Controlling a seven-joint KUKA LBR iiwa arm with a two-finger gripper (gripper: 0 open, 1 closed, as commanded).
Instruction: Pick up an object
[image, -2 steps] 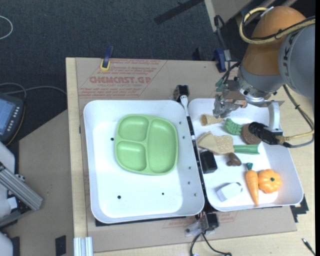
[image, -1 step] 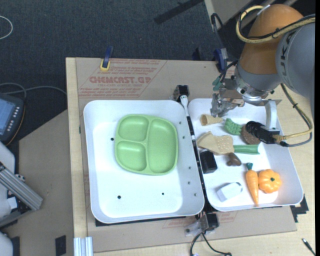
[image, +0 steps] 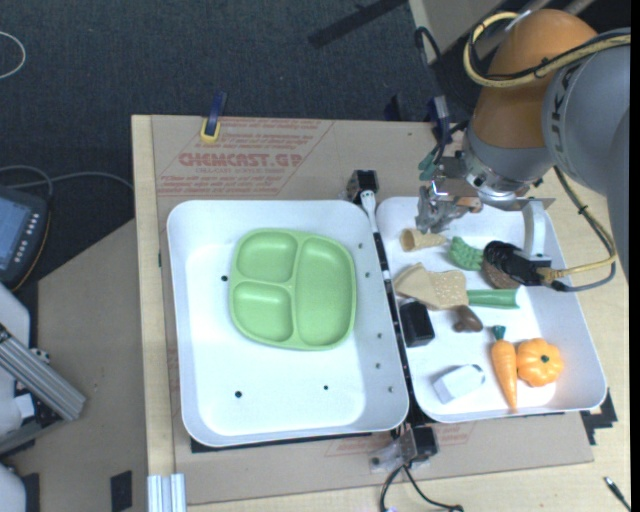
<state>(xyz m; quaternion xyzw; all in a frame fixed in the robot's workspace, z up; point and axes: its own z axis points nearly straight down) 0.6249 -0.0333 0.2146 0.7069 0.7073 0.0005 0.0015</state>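
Note:
My gripper (image: 435, 215) hangs over the back left part of the right bin (image: 570, 345), just above a small tan cylinder (image: 422, 240). Beside it lie a bumpy green piece (image: 465, 252) and a dark brown object (image: 503, 264). Toward the bin's middle are a tan wedge (image: 435, 287), a green stick (image: 492, 298), a black block (image: 416, 324) and a small brown lump (image: 466, 320). An orange carrot (image: 503, 372), an orange pumpkin (image: 539, 362) and a white object (image: 459, 382) rest near the front. Nothing is visibly held.
The left bin (image: 200, 330) holds a light green divided plate (image: 295, 288). A black-and-white divider strip (image: 385, 290) runs between the bins. The grey arm with its orange band (image: 525, 70) reaches in from the upper right. A cable (image: 590, 265) loops over the right bin's edge.

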